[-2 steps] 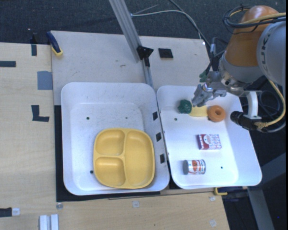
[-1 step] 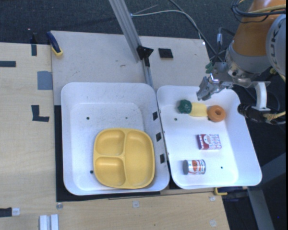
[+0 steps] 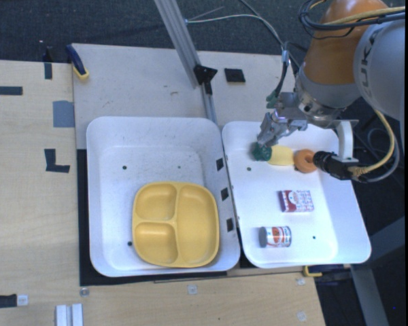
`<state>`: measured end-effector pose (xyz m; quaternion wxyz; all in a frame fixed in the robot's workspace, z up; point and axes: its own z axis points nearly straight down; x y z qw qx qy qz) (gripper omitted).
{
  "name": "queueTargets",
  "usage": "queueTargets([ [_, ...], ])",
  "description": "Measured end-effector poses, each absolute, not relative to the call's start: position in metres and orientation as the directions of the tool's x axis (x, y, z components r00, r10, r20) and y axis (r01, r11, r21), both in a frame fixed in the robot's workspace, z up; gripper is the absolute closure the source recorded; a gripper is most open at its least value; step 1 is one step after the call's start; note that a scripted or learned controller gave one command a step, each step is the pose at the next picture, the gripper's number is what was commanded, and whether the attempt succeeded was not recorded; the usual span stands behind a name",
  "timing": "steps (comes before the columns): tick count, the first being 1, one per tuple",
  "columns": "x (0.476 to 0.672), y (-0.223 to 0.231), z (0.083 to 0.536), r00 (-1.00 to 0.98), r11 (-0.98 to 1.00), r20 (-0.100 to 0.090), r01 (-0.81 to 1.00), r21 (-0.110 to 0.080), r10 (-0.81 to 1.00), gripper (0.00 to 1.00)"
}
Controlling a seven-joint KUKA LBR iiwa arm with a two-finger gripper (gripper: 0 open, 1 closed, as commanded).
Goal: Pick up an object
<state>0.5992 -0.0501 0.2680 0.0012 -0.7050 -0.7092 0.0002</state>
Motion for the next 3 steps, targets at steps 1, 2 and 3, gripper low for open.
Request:
queueTargets([
  [1,0.580,-0.004,0.267,-0.006,0.006,0.001,1.000,-0.003,1.000,1.00],
  [2,0.561,0.041,0.244,-0.005,0.005,0.000,1.000,-0.005,1.000,1.00],
  [3,0.547,0.097,0.226,-0.007,0.007,0.001,1.000,-0.005,1.000,1.00],
])
